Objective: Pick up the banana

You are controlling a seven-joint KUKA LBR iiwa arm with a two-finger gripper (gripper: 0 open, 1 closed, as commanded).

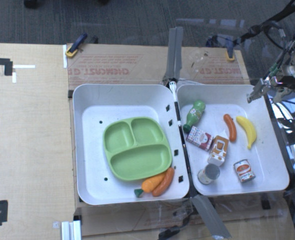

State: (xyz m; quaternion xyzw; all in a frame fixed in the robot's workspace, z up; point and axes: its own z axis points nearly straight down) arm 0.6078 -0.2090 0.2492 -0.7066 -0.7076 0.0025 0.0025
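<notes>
The yellow banana (247, 130) lies flat in the right bin (267, 184), near its right wall, with its curve bending toward that wall. It touches nothing; a red-orange sausage (230, 127) lies just to its left. My gripper (260, 90) is at the bin's back right corner, above the rim, up and slightly right of the banana and well apart from it. Nothing shows in its grasp.
The right bin also holds a green bottle (195, 114), a maroon carton (199, 138), an orange-and-white carton (218, 150), a grey can (209, 174) and a red can (244, 171). The left bin (87, 134) holds a green divided plate (137, 148), a carrot (150, 185) and a sausage (164, 181).
</notes>
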